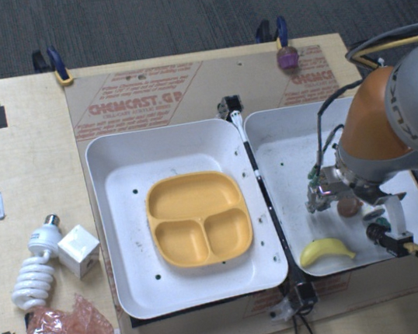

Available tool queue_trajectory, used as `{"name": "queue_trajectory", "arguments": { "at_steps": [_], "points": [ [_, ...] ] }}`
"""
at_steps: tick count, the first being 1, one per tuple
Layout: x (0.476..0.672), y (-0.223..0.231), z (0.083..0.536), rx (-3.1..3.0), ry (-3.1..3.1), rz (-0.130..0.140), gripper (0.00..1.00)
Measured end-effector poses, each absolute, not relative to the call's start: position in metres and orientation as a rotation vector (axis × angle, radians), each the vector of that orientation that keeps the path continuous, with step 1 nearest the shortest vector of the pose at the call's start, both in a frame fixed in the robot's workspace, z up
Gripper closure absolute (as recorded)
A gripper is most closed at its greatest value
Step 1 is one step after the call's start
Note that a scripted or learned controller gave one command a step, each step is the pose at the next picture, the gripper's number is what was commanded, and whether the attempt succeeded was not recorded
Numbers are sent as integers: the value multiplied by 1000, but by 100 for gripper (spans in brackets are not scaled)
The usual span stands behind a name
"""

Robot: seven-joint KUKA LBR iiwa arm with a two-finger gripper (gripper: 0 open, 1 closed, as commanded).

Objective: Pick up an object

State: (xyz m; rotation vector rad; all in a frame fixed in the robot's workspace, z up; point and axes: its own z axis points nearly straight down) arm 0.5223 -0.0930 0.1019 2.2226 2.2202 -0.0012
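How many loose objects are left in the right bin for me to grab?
2. A banana lies near the right bin's front edge; a small brownish object sits right beside the gripper. The arm may hide others.

The arm (pixel 413 114) is grey with a broad orange band. Black cables loop beside it. The wrist is metallic.

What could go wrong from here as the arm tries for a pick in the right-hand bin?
1. The gripper sits low in the right bin beside a small brownish object, not over it; closing here may catch nothing.
2. The banana lies close to the bin's near wall, so a reach for it could pin it against that wall or strike the rim.
3. Loose cables hang by the wrist and could snag.
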Motion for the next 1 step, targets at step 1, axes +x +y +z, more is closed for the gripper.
{"name": "queue_trajectory", "arguments": {
  "at_steps": [1],
  "points": [
    [507, -93, 92, 2224, 2220, 0, 0]
  ]
}}
